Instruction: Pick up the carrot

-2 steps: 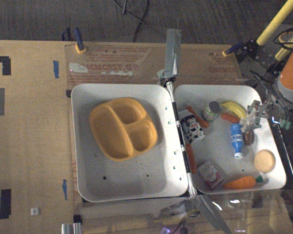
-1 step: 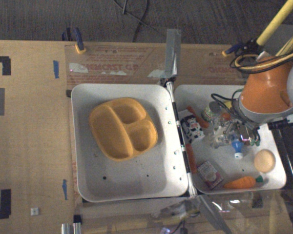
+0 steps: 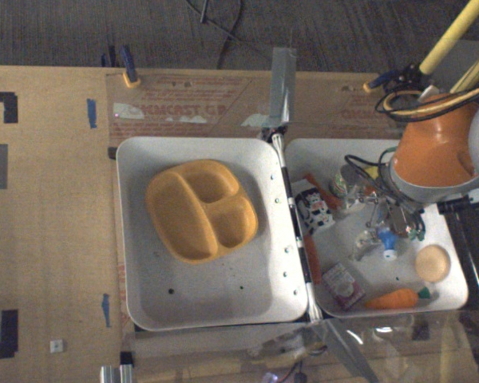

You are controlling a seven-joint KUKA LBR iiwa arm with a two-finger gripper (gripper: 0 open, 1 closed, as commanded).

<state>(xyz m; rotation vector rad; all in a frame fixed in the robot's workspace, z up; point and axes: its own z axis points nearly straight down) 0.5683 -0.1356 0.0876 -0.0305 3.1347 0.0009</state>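
The carrot (image 3: 393, 298) lies along the front wall of the right bin (image 3: 457, 300). It is orange, with a green stub at its right end. My gripper (image 3: 381, 238) hangs over the middle of that bin, a short way behind the carrot and apart from it. The grey arm with its orange band (image 3: 435, 146) comes in from the right, above the bin's back corner.
In the right bin, a round tan item (image 3: 433, 262) sits right of the gripper, a pink packet (image 3: 343, 284) left of the carrot, and a black-and-white carton (image 3: 313, 207) and a red stick (image 3: 310, 252) by the left wall. The left bin (image 3: 144, 294) holds a yellow divided plate (image 3: 201, 210).
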